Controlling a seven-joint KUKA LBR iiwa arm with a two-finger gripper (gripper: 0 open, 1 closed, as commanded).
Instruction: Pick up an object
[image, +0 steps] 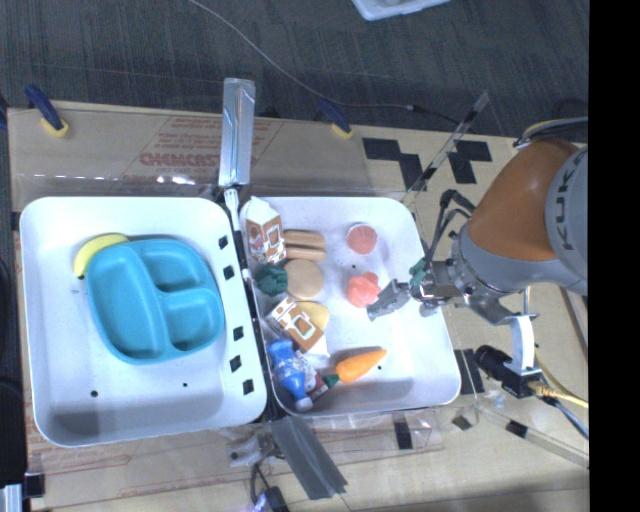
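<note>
My gripper (388, 300) hangs over the right side of the right bin (425, 355), just right of a pink-red round toy (361, 288) and close to touching it. Nothing shows held in it. Further back lies a red round piece (362, 238). An orange carrot (358, 364) lies near the bin's front. At the left of this bin are a small milk carton (262, 232), a hot dog bun (305, 243), a tan round bun (305, 278), a green piece (270, 277) and a brown-and-white box (288, 318).
The left bin (50, 400) holds a blue divided tray (155, 297) with a yellow banana (98, 248) at its back left edge. A blue bottle (283, 360) lies at the right bin's front left. The grey-and-orange arm (520, 230) reaches in from the right.
</note>
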